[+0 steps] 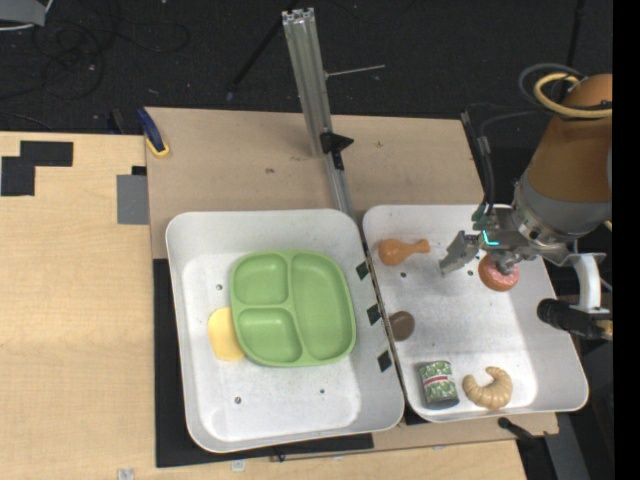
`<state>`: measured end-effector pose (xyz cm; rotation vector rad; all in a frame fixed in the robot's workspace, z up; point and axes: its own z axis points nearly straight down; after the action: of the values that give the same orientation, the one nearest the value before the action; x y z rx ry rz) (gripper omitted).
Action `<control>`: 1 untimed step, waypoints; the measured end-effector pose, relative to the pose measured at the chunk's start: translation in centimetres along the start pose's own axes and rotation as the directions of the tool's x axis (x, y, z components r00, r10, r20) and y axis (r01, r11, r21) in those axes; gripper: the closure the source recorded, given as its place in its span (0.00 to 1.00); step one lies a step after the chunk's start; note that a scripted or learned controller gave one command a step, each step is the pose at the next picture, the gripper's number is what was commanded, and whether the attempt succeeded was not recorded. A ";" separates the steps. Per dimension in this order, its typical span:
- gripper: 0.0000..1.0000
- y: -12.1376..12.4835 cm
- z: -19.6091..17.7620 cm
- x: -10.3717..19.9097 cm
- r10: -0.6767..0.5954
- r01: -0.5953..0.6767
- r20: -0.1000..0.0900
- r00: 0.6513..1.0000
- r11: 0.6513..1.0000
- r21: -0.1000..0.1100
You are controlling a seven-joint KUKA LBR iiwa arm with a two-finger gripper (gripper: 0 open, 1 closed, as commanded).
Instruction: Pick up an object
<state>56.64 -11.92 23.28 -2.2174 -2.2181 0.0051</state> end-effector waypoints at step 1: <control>0.00 0.1 -0.1 0.0 0.000 0.000 0.000 1.000 1.000 -0.003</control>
<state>56.70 -11.92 23.39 -2.2186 -2.2197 0.0026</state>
